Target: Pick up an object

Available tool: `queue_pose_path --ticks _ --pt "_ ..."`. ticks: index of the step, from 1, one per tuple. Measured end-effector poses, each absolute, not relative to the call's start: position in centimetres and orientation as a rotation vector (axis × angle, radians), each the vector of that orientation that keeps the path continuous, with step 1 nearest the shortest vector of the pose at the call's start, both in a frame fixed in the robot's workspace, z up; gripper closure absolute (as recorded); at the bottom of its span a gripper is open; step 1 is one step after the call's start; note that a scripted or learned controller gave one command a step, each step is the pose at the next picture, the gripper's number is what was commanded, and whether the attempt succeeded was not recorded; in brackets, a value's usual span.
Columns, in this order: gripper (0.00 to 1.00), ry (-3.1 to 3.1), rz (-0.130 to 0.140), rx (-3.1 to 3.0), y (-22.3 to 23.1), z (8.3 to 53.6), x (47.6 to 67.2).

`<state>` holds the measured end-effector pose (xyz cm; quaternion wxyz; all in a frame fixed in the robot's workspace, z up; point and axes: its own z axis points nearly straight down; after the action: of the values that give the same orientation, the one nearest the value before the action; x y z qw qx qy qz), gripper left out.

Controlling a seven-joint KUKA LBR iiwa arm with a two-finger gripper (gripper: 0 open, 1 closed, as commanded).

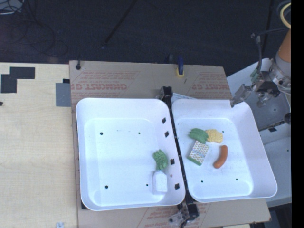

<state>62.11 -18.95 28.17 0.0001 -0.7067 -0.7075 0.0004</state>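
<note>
A: In the right bin, what lies there to pick?

B: An orange sausage, just beside a yellow corn piece, a green leafy toy and a checkered block. The left bin has a green toy touching a white block.

A: And the gripper?

B: It hangs at the right bin's far corner. I cannot tell its fingers' state. Nothing looks lifted yet; the whole pick remains.

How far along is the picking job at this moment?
Nothing looks done yet. The end effector hangs above the right bin's far corner, with nothing seen in it. Every item lies in a bin: the orange sausage, yellow corn piece, green leafy piece and patterned block on the right; a green piece and white block in the left bin. Reaching, grasping and lifting remain.
</note>
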Motion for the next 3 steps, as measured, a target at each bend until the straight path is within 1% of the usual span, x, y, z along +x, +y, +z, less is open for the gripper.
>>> queue_pose_path --ticks 1,2,3 --pt "0.00 -2.212 0.013 -2.208 -17.2 14.2 59.4" --pt "0.00 -2.225 -0.006 -2.225 -12.0 8.9 56.5" --pt "1.00 -2.222 -0.010 -2.233 -12.4 10.4 56.8"
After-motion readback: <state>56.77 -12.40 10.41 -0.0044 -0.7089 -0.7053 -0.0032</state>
